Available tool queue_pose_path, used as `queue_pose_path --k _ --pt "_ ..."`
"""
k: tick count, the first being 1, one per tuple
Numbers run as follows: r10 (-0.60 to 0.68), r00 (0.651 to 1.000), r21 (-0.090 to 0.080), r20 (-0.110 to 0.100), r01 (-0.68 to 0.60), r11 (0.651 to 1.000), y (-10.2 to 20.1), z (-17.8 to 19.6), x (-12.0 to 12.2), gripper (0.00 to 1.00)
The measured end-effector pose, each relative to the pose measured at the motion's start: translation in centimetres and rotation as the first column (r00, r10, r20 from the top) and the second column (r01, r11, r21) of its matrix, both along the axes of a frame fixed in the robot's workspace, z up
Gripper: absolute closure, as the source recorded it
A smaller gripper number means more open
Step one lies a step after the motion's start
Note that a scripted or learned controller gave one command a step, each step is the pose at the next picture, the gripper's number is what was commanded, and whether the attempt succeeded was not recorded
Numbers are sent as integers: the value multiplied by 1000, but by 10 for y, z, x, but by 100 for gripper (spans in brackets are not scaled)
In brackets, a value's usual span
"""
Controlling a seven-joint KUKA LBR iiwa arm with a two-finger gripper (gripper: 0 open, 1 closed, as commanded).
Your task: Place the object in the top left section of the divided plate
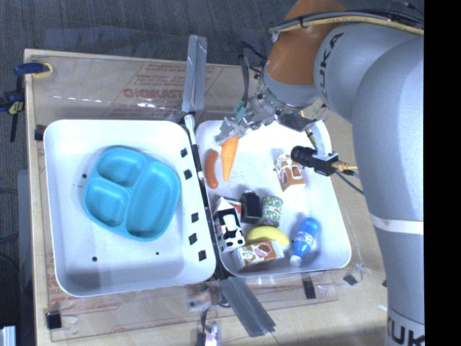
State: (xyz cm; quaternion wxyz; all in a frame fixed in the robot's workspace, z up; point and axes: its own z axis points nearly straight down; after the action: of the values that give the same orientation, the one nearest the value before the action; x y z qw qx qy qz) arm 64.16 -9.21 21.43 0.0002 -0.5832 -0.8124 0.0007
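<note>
End effector (241, 125) sat at carrot (228, 157) top in right bin (338, 215), grip state unclear; plate (132, 192) unfilled, transfer pending.

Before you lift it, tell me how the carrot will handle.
The carrot looks like a rigid, probably light plastic toy. Its tapered, rounded body may roll or pivot if nudged. Its smooth surface could slip in the gripper, which sits at its thick end, beside the hot dog.
</note>
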Motion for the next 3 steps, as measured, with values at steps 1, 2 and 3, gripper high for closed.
queue_pose_path --k 1,2,3 --pt "-77 997 0 -1 77 997 78 58 4 100" --pt "-77 997 0 -1 77 997 77 58 4 0" --pt "31 1000 0 -3 -31 1000 8 -23 -16 0"
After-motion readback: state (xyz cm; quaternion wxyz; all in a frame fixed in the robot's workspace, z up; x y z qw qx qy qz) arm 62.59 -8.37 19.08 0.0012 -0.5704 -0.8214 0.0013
